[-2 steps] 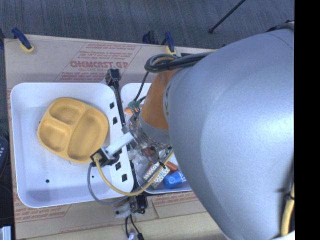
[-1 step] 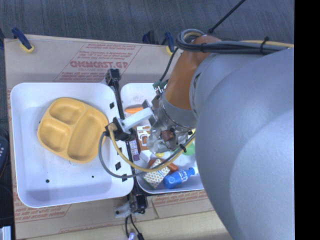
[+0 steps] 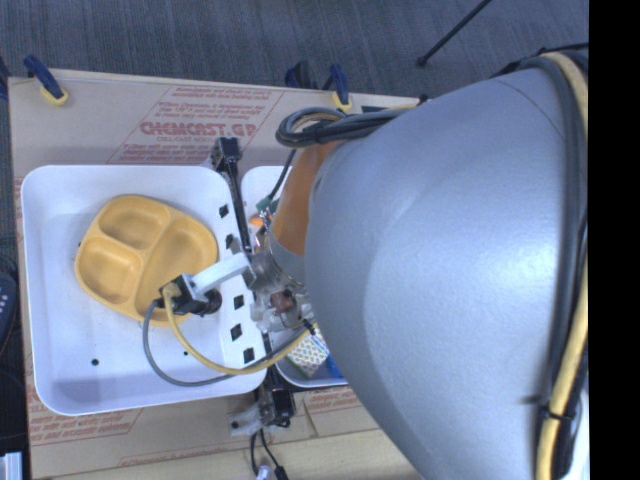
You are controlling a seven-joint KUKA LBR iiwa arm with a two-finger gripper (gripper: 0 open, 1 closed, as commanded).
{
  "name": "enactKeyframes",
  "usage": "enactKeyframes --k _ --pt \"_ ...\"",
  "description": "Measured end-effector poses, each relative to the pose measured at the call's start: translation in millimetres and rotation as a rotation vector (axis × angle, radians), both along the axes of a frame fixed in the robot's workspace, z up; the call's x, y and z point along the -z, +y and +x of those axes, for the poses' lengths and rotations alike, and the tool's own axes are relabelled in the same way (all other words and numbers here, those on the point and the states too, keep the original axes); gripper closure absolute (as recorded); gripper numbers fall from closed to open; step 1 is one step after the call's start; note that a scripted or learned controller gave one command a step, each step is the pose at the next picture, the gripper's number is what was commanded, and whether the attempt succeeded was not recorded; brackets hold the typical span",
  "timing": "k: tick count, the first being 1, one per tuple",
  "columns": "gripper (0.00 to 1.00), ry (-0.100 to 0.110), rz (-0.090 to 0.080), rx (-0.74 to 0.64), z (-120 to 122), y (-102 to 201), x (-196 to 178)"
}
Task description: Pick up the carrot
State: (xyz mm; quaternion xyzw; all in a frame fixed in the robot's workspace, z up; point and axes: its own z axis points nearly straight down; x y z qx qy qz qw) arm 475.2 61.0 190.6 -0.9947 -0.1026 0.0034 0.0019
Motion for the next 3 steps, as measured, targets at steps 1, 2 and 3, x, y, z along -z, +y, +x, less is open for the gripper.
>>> enactKeyframes --k 1,2,3 --pt "1.0 -0.003 -0.001 -0.019 1 -16 -72" --pt "1.0 0.0 0.0 -0.019 0 -11 0" --pt "1.0 -0.003 -0.001 -0.014 1 -35 -75"
